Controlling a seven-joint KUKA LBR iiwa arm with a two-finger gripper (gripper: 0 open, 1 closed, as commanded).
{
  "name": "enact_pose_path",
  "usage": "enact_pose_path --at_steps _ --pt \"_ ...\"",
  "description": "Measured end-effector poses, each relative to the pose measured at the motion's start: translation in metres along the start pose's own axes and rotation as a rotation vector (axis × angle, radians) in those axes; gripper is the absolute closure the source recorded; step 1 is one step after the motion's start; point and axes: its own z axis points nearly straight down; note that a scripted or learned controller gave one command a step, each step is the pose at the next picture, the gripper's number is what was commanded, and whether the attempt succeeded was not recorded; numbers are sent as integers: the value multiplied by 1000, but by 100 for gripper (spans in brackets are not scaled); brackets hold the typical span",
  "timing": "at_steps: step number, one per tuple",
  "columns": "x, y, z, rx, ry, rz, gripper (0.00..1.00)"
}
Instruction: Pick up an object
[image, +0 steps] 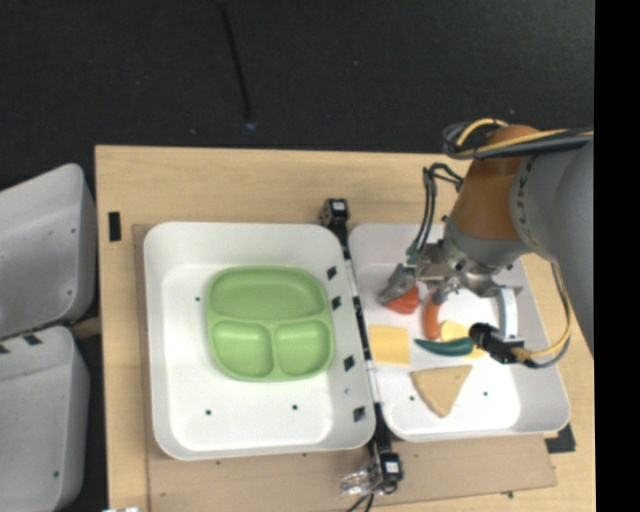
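My gripper (415, 292) hangs low over the back left part of the right bin (540, 400), open, its two grey fingers spread apart. A small red piece (404, 301) lies right below the left finger, touching or nearly touching it. An orange piece (431, 321) lies just under the right finger. Nothing is lifted between the fingers. In front of them lie a yellow block (390, 345), a green curved piece (447, 347) and a tan triangular wedge (443, 387).
The left bin (180, 420) holds a green divided plate (268, 322). A ridge with black clips (358, 330) separates the two bins. The grey arm with its orange band (490, 195) and cables covers the back right of the right bin.
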Motion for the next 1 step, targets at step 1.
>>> enact_pose_path --at_steps 1 --pt "-1 3 -16 -11 0 3 100"
